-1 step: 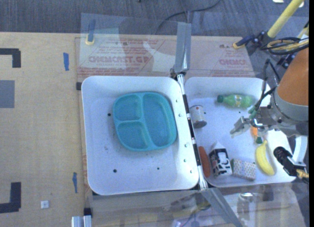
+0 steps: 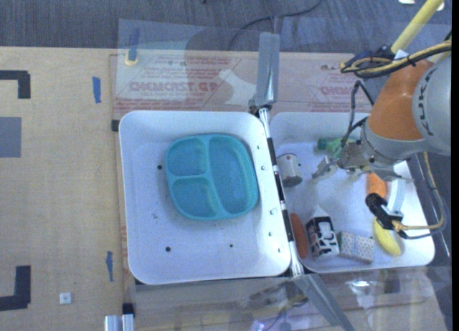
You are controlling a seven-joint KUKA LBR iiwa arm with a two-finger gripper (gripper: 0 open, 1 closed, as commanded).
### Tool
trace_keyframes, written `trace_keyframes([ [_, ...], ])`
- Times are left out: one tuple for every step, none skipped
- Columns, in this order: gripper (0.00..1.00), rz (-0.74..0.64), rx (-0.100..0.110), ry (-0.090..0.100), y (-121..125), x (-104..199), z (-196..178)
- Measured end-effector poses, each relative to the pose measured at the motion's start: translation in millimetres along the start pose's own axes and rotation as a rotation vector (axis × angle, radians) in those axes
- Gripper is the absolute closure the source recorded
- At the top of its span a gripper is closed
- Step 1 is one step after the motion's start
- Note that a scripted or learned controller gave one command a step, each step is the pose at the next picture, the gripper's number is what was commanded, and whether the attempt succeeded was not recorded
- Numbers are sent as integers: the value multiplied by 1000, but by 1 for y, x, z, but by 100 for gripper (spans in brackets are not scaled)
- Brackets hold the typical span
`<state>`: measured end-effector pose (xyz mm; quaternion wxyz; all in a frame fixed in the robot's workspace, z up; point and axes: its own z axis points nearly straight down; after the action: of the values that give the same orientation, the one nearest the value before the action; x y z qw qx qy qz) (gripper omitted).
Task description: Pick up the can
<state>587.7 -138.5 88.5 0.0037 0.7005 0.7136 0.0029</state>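
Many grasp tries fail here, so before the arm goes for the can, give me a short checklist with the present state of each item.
1. Small silver metal can in view, in the right white bin near its left wall: ok.
2. Gripper in the same bin, right of the can: ok.
3. Can between the fingers: not ok; a gap shows.
4. Space right of the can free of objects: ok.
5. Can upright or lying: cannot tell.
6. Orange carrot, yellow banana and black-and-white carton away from the can: ok.
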Motion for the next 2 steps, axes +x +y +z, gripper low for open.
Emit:
trace_keyframes([
  [0, 54, 34, 3, 70, -20, -4],
  [0, 276, 8, -1, 80, -30, -124],
])
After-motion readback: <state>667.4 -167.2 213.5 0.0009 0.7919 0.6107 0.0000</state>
